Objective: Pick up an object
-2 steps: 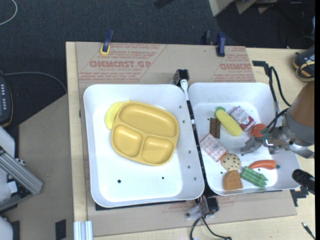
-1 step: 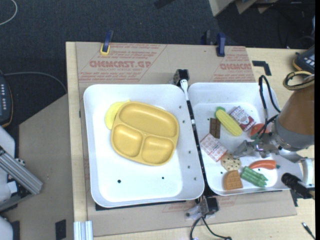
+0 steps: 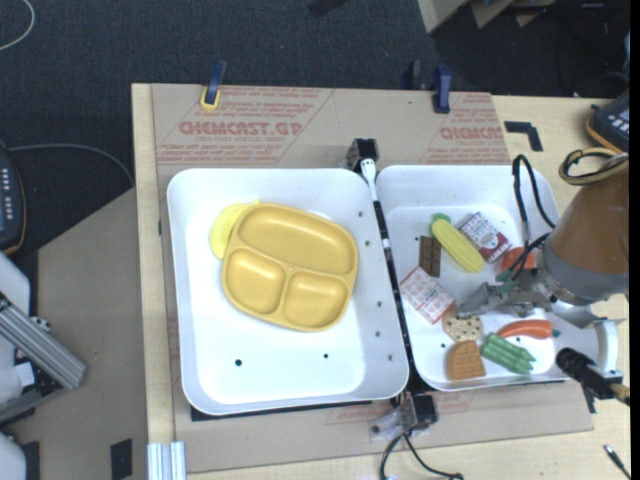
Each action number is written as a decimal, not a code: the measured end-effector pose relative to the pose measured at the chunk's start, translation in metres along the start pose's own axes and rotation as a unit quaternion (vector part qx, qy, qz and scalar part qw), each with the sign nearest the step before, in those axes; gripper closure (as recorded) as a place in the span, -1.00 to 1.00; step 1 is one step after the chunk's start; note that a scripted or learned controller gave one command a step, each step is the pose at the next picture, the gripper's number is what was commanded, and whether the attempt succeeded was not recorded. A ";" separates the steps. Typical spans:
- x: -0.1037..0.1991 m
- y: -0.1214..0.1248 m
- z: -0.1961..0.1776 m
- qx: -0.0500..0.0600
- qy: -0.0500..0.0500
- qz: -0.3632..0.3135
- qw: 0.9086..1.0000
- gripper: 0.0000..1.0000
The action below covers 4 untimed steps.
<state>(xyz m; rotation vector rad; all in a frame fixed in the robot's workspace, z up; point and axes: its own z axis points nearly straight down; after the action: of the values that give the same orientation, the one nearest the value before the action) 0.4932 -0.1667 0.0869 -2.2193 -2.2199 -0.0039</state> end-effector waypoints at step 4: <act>0.006 0.012 -0.139 -0.002 -0.003 -0.001 1.000 1.00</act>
<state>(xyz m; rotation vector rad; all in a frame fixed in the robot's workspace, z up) 0.5051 -0.1607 0.2262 -2.2232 -2.2266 -0.0029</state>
